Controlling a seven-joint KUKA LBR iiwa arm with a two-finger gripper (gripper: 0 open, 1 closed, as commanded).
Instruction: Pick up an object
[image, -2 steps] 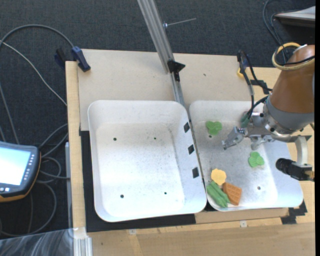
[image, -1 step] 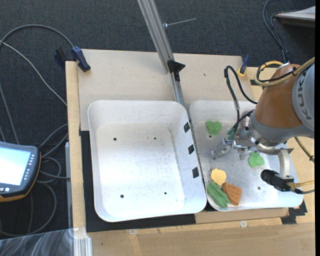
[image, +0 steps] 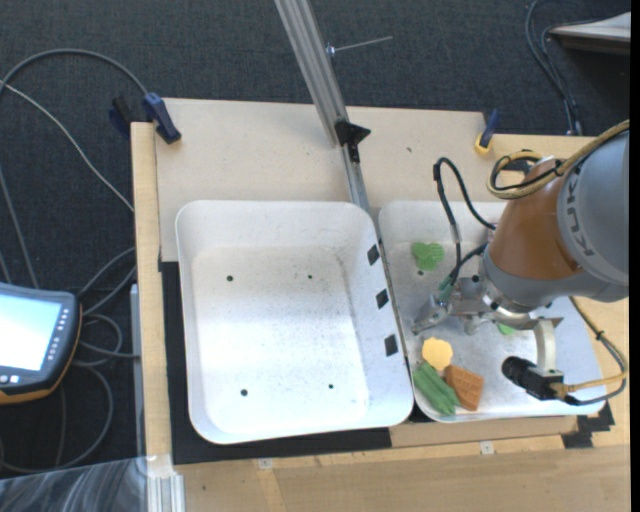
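So the grey arm with the orange band (image: 540, 235) is reaching in from the right and hanging over the right-hand shallow white bin (image: 405, 235). The hand (image: 447, 308) sits low, about mid-bin and toward its left side. I honestly can't tell how far open it is from this angle, and I don't see anything held in it.

All the stuff to pick from is in that right bin:
- a small green heart-shaped soft piece (image: 428, 255) near the far end, up-left of the hand and apart from it
- a yellow rounded lump (image: 437, 352) just below the hand, close to it, though I can't say whether they touch
- a long green leafy-looking piece (image: 435, 386) at the near-left corner, touching the yellow lump's lower edge
- an orange-brown blocky piece (image: 466, 387) right next to the long green one on its right, the two pressed together
- a sliver of something pale green (image: 507, 325) peeking out from under the wrist; too hidden to say what it is

The left-hand shallow white bin (image: 185, 230) sits right beside the right one, their walls touching. Both are on the pale wooden tabletop (image: 250, 150), with a slanted aluminium rail (image: 310, 60) running down to where the bins meet. There's a blue clamp (image: 160, 115) on the far-left corner of the tabletop.
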